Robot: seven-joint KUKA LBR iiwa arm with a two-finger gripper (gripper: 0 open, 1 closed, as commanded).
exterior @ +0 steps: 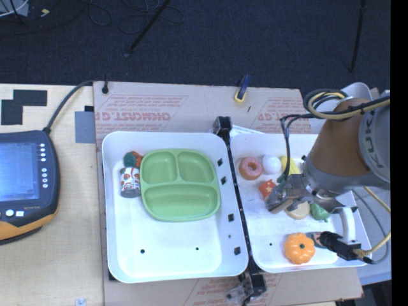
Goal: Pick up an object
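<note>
Gripper (285,199) low in the right bin (274,250), beside a tan disc (298,210); grip state indiscernible.

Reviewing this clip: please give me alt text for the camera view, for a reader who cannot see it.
The grey arm reaches from the right into the right bin, its gripper low among a doughnut, a white ball and an orange pumpkin. The left bin holds a green divided tray beside a small can.
</note>
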